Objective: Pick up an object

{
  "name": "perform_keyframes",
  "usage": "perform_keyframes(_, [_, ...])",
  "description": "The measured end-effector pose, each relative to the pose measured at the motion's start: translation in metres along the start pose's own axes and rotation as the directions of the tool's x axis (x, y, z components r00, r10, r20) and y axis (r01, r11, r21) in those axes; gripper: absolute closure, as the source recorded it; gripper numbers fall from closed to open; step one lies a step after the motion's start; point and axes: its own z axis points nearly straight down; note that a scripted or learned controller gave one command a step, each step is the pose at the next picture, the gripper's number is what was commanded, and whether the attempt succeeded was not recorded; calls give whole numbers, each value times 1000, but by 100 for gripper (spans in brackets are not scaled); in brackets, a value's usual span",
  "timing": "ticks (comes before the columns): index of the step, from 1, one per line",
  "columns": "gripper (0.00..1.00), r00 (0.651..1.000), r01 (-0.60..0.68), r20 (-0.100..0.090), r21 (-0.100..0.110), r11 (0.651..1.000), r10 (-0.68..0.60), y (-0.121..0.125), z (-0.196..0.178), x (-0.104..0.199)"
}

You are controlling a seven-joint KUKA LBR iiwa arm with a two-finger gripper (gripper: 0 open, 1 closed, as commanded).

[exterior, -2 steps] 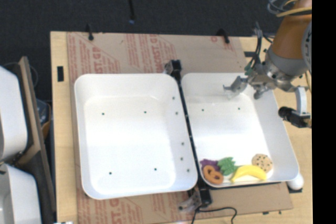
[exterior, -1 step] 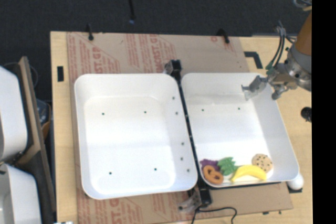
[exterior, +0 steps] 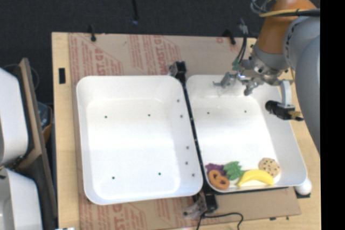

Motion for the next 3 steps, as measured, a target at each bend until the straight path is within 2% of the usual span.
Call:
perform_keyframes(1, [0, 1000, -3, 4, -14, 1000, 3, 15, -80, 3])
perform_keyframes(2, [0, 1000, -9, 4, -6, 1000, 9, -3, -61, -66])
perform_keyframes(3, [0, 1000, -3, 2, -4, 1000, 3, 16, -15, -51])
